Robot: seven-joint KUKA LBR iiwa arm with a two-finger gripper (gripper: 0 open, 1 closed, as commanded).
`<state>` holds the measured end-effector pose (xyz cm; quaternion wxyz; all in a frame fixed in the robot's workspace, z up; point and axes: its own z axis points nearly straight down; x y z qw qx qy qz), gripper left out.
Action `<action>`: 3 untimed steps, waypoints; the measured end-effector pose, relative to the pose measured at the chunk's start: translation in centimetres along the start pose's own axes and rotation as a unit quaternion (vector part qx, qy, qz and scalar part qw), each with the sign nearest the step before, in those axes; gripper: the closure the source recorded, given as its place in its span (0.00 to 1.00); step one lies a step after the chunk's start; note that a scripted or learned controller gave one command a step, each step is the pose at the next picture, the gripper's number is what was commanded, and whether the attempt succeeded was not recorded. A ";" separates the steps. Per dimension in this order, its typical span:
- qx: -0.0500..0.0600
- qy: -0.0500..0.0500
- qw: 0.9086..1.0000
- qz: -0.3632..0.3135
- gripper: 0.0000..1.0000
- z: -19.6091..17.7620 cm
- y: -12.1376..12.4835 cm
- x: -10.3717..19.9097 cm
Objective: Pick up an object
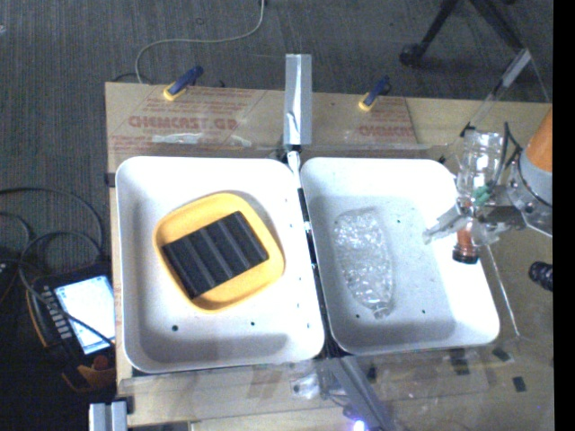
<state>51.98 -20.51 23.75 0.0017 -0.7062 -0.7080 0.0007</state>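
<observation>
A: Over on the right side of the worktop [126, 124], what's the arm [544, 173] doing?

B: It reaches in above the right rim of the right bin [409, 187]. The jaws [465, 227] sit over that rim, near the bin's upper right corner. Clear plastic and metal parts crowd the spot, so I cannot tell whether the jaws are spread or pressed together, and I see nothing plainly pinched between them.

A: Anything lying in that bin?

B: A crumpled clear plastic piece [364, 260], long and lumpy, lies on the bin floor towards the left wall, running from the middle down towards the front. It is well apart from the jaws.

A: And the left bin [144, 187]?

B: It holds a yellow tray-like object [220, 250] with a black ribbed insert [218, 251] on top. That one lies turned at an angle, about the middle of the bin.

A: What else is around?

B: Brown cardboard with red lettering covers the worktop behind the bins, fixed by two clamps with blue and yellow handles [182, 83]. A metal bar [297, 101] stands up at the back between the two bins. On the floor at the left lies a device with a lit screen [79, 305], among black cables.
</observation>
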 end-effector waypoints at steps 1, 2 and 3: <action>-0.002 -0.001 0.999 -0.037 0.00 14.3 5.2 6.8; -0.001 0.000 0.999 -0.037 1.00 13.5 5.2 7.0; -0.001 -0.001 0.993 -0.114 1.00 5.4 6.0 12.3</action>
